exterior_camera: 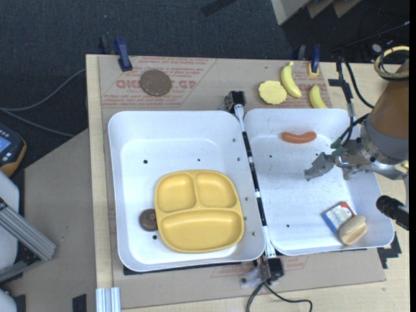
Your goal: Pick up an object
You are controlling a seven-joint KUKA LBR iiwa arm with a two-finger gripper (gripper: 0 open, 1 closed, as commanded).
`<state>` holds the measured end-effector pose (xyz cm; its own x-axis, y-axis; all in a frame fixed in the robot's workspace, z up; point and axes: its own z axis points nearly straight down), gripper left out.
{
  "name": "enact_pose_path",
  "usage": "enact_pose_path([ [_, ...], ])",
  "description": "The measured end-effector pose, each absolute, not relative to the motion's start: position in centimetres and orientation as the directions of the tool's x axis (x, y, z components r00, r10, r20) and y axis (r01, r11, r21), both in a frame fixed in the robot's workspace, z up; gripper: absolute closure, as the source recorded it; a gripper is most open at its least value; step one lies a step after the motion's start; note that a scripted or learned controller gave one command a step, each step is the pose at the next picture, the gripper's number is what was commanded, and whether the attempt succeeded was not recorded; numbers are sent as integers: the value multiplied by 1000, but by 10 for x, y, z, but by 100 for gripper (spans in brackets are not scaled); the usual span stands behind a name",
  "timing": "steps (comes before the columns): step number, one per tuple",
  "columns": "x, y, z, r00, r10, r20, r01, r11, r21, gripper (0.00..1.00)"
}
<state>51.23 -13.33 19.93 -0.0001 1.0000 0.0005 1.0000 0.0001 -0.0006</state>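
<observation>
Dark blue-grey carpet surrounds the bench (97, 174), a pale board with red printing along its far edge and blue clamps at the back. Two shallow white bins sit side by side on it, touching along a dark seam.

Left bin (130, 142): a yellow divided tray (197, 210) with three compartments lies toward the near side. A small brown disc (147, 220) rests just beside the tray's left edge, partly tucked under it.

Right bin (286, 233): a reddish-orange sausage (298, 136) lies flat near the far wall. In the near right corner, a blue-and-white packet (337, 216) lies touching a tan bread roll (353, 229); the roll overlaps the packet's near end.

Outside the bins, on the board behind the right bin: a round yellow piece (272, 92), a banana (290, 80) just beside it, and a second banana (317, 97) further right. A brown round disc (155, 82) lies on the board behind the left bin.

My gripper (318, 168) reaches in from the right and sits over the middle of the right bin, between the sausage and the packet, apart from both. The fingers point left and look dark and blurred; I cannot tell whether my jaws are spread or pressed together. Nothing is visible between them.
</observation>
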Motion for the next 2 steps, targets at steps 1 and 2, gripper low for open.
enact_pose_path([
  [1,593,-99,169,-6,1000,-1,1000,6,5,0],
  [2,651,-141,133,-1,1000,-3,1000,1,7,0],
])
